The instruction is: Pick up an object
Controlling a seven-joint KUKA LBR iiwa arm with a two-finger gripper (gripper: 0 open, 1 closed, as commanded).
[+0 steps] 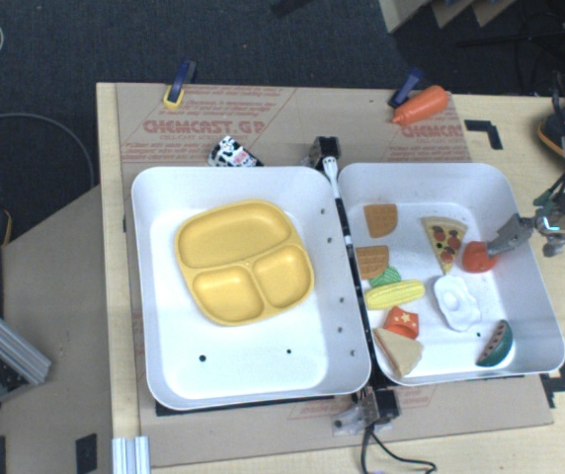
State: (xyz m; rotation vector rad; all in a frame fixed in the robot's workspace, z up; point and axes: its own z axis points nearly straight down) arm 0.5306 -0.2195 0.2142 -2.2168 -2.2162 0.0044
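Here we list the contents of the tabletop (115, 265), a pale wooden board carrying two shallow white bins side by side.

Item one: the hand (508, 235), grey and two-fingered, reaching over the right rim of the right-hand white bin (529, 294). Its tip sits just beside a small round red toy tomato (476, 257); we cannot tell whether it touches the tomato, nor whether the hand is released or clenched.

Item two: a triangular toy pizza slice with red dots (443, 236), just left of the hand and touching the tomato's edge.

Item three: a white lumpy toy piece (454, 301), below and left of the hand, near the tomato.

Item four: a watermelon wedge, green-rimmed (495, 345), well below the hand by the bin's lower right corner.

Item five: further left of the hand, a brown toast-like square (380, 219), a second brown square (371, 260), a yellow corn cob with green leaf (392, 291), a small red block (402, 321) and a tan sandwich wedge (398, 349).

Item six: the left-hand white bin (164, 354), well apart from the hand, holding a yellow three-compartment plastic plate (243, 261).

Item seven: an orange toy carrot (421, 105), on the board above the hand and to its left.
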